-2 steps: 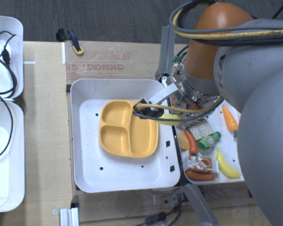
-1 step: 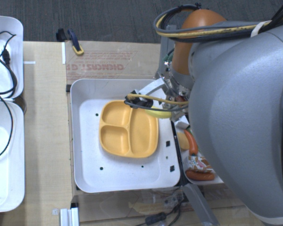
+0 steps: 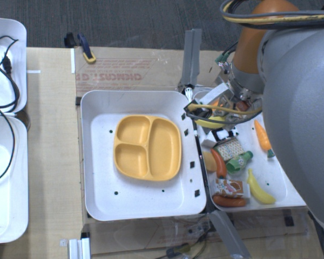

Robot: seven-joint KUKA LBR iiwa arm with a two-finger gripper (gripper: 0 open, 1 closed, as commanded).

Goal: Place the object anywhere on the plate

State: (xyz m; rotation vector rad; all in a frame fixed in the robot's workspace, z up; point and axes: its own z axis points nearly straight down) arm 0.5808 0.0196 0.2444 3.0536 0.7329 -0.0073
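Where the two white bins meet, the arm crowds in from three o'clock, its broad grey shell and orange band covering much of the right bin. The gripper hangs low over that bin's twelve o'clock end, wrapped in yellow-and-black cable loops; I cannot tell how its tips stand, nor whether anything sits between them.

Clutter lies below it toward six o'clock: a smooth yellow banana, an orange carrot at the bin's three o'clock side, a red sausage-shaped piece, a second red one near the bottom rim, a green bottle lying on its side, and a small printed packet. These toy foods look like glossy plastic and lie close together, several touching.

The plate rests in the middle of the left bin: a matte yellow, rounded-square tray split into three compartments. A cardboard sheet lies at twelve o'clock beyond that bin.
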